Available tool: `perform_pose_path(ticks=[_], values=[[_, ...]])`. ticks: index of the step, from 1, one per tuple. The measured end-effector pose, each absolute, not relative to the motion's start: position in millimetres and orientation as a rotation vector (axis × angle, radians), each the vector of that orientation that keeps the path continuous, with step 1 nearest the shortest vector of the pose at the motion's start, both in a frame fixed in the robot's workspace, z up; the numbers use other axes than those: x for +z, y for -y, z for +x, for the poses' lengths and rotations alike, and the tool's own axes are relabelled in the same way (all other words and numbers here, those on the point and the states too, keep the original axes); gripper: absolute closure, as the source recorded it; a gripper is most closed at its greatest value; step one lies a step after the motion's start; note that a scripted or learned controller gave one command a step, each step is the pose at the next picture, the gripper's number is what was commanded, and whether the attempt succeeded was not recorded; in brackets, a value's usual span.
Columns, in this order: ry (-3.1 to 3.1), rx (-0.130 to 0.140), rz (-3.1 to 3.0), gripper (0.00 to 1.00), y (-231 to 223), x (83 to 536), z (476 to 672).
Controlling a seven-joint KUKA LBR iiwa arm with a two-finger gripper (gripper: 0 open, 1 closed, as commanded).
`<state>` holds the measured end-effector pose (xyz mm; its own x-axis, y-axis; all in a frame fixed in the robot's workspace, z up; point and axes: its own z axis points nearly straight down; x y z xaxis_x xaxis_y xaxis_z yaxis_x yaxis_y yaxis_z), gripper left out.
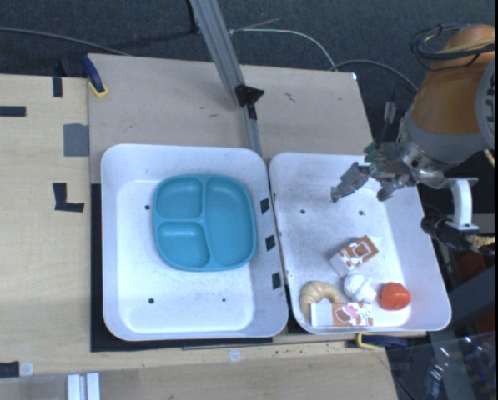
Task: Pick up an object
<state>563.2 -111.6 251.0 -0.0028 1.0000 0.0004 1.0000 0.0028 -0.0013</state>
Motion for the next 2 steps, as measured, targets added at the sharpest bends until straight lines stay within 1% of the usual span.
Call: perform_pose_path(ticks=[1,2], values=[[2.223,0.001,-2.218,0.00,112,251,563.2],[2.219,0.009,-2.215,0.00,111,186,563.8]])
